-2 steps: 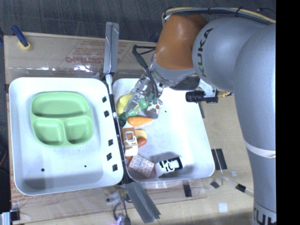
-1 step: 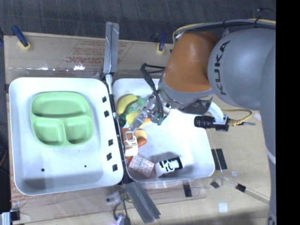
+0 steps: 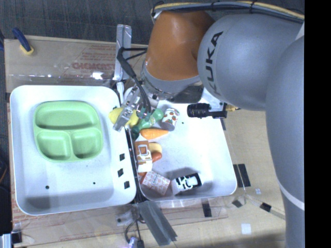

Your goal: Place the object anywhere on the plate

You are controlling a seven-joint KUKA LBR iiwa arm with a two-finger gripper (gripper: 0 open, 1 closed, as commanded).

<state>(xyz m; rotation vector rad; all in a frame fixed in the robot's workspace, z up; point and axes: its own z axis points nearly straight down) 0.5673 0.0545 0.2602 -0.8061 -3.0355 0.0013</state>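
The jaws [image 3: 125, 113] are seen low over the divider between the two white bins, beside a yellow object [image 3: 118, 115]; whether they are apart or together cannot be told. The green sectioned plate [image 3: 67, 129] lies in the left bin [image 3: 31, 190]. Small food items are piled in the right bin [image 3: 217, 164], including an orange carrot [image 3: 154, 134].
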